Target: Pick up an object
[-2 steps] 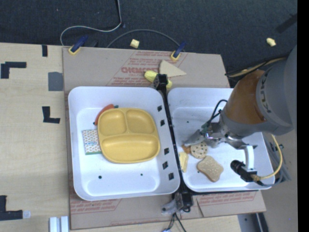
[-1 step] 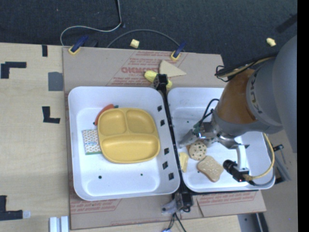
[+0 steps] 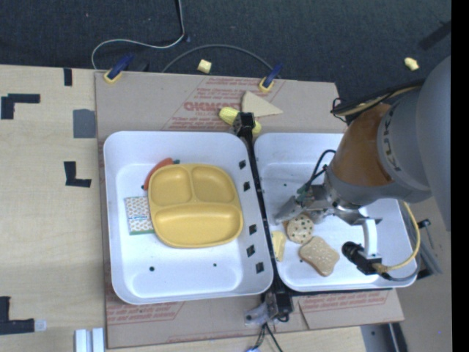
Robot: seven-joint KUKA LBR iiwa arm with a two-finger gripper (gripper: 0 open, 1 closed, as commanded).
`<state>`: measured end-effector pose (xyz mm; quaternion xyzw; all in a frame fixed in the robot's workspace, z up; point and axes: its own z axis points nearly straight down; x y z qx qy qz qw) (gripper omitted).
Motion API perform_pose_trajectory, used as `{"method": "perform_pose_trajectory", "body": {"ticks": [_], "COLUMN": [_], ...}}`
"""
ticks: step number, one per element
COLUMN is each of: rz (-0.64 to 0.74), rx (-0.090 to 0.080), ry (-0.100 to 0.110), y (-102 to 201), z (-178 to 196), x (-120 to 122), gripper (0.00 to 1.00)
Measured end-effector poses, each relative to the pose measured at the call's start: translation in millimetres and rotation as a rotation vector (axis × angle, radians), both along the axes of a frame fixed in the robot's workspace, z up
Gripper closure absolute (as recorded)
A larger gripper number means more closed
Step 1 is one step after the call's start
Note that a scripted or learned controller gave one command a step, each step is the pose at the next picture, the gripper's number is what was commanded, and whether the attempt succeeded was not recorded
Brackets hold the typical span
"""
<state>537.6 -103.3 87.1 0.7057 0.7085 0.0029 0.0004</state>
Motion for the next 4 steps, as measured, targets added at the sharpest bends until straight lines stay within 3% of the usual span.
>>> {"method": "perform_pose_trajectory", "body": {"ticks": [1, 3, 4], "rz": [-0.001, -0.002, -0.002], "rx": [-0.005, -0.007, -0.006], "ry": [-0.006, -0.008, 0.002], "y": [-4.7, -6.2, 7.7], "z": [0.4, 0.5, -0.6], "x": [-8.3, -50.7, -9.7], "gripper": [0.0, 0.0, 0.0]}}
